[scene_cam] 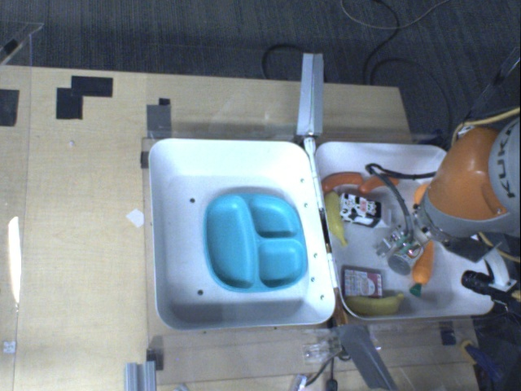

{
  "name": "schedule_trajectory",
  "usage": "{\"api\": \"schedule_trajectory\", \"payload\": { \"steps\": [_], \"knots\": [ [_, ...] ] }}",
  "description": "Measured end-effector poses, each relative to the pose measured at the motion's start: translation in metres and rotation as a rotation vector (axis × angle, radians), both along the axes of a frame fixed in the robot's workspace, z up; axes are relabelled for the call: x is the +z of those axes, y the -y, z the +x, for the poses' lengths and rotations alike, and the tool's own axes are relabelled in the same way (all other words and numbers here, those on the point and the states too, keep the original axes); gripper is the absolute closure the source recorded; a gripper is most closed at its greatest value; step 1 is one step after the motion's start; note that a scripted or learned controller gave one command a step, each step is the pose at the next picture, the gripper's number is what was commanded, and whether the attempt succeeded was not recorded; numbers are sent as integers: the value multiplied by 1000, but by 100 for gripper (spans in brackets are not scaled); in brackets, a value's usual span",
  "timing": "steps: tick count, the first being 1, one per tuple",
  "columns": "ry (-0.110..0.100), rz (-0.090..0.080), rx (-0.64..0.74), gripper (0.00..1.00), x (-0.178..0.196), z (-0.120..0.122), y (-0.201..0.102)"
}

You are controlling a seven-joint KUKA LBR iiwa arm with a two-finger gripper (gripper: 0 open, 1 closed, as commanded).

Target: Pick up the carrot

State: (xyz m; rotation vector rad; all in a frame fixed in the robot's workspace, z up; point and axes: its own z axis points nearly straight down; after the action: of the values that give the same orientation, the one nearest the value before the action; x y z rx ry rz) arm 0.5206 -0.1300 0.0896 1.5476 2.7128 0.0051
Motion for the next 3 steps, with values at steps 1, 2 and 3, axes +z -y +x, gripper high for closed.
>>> {"api": "schedule_trajectory", "payload": {
  "steps": [1, 2, 3],
  "knots": [
    [-3, 3, -16, 100, -2, 84, 31],
    [-7, -1, 44, 100, -2, 95, 17],
    [-7, 0, 124, 100, -2, 96, 77]
  ]
}}
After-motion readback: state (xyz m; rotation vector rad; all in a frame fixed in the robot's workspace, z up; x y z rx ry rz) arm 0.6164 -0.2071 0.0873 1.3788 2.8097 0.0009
